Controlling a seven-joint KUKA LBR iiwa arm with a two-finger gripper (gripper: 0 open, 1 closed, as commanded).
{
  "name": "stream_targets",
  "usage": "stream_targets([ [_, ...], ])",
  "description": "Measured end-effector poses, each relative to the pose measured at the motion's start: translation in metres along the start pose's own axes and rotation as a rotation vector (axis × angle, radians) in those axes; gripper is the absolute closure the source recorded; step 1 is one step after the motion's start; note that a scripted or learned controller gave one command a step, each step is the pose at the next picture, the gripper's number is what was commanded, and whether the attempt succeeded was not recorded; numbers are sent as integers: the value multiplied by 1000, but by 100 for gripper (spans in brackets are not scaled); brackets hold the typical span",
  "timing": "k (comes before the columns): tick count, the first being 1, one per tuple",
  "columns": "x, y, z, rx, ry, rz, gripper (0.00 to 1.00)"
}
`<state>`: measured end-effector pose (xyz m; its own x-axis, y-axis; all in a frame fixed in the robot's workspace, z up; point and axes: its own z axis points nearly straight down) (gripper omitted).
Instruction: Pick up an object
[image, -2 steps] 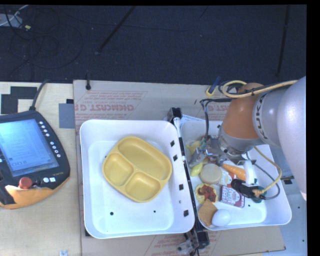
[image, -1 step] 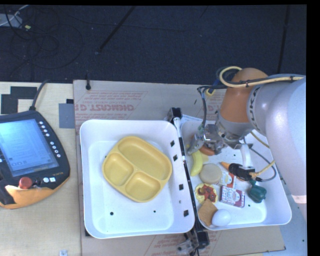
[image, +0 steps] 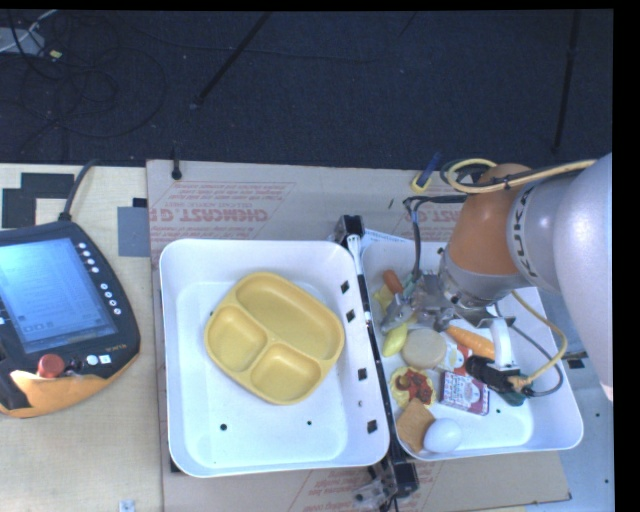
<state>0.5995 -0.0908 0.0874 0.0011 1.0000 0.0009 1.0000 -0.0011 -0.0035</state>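
Arm: We see the grey arm (image: 575, 230) come in from 3 o'clock, with its orange band (image: 485, 235) just above the wrist.
Gripper: We see the gripper (image: 432, 312) low inside the right bin, over the pile of toys. We cannot tell how it stands or if it has anything.
Right bin: The right bin (image: 555, 425) is white and full of small toys.
Toys: We see a tan round toy (image: 424, 349) just at 6 o'clock from the gripper. A yellow toy (image: 395, 340) touches it at 9 o'clock. An orange carrot (image: 471, 340) lies at 4 o'clock from the gripper. A white egg (image: 442, 436) sits near the bin's 6 o'clock edge. A small red and white box (image: 463, 393) lies between the carrot and the egg.
Left bin: The left bin (image: 200, 420) is white too.
Yellow plate: We see a yellow plate (image: 274, 336) with three parts lying flat in the middle of the left bin.
Tablet: A control tablet (image: 55, 310) with a lit screen sits on the bench at 9 o'clock, well apart from the bins.
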Motion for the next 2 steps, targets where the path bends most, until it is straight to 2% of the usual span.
stream_targets([
  [1,6,43,1,5,0,1,0],
  [2,6,43,-11,5,3,1,100],
])
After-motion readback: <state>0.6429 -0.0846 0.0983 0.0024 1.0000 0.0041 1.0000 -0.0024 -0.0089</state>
